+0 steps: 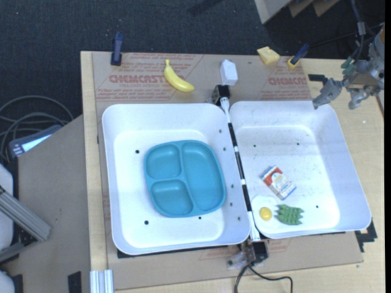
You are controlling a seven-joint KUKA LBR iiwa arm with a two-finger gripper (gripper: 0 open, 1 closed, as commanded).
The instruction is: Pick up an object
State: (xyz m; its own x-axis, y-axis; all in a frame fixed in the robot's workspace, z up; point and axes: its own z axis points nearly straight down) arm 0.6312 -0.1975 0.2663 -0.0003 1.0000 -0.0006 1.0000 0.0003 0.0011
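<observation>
Camera view showed the gripper (340, 96) spread wide and empty above the right bin's (317, 121) far right corner. The small carton (279, 182), yellow ball (265, 213) and green toy (289, 214) lay well apart at its seven o'clock.

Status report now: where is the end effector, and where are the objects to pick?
End effector open, above right bin's far right corner, holding nothing. Small box, yellow ball, green toy in right bin, near side. Nothing in the way.

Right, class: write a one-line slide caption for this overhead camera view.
Open gripper above right bin's corner; carton, yellow ball, green toy inside; blue tray left.
</observation>
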